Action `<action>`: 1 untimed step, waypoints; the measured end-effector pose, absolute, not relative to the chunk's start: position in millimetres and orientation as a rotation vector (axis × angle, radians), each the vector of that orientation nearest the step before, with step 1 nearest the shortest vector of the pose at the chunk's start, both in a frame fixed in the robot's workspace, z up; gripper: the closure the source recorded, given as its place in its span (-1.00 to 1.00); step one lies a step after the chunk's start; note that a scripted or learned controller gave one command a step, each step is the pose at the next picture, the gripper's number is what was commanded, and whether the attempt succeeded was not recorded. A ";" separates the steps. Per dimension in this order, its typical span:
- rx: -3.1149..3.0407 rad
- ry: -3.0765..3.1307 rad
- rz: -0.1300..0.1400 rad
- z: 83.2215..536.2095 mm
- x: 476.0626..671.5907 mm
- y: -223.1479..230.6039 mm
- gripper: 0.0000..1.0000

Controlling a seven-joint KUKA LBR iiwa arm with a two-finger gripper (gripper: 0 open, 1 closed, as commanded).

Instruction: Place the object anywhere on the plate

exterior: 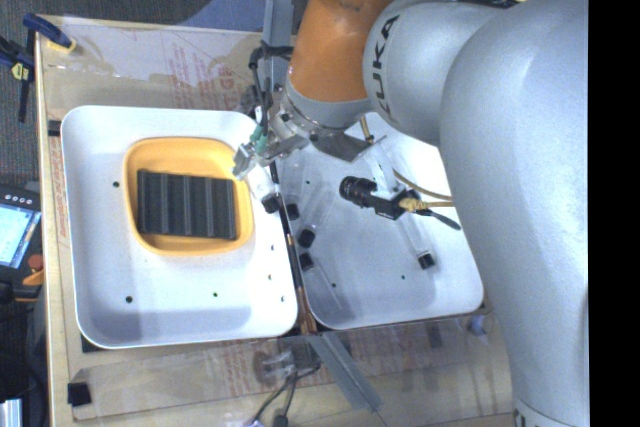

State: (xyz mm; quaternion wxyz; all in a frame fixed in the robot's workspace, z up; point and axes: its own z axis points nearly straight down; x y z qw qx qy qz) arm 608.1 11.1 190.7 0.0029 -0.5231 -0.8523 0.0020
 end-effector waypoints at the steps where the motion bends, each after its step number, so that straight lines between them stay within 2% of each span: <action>1: -1.642 -2.672 0.006 190.8 608.2 10.5 -1.00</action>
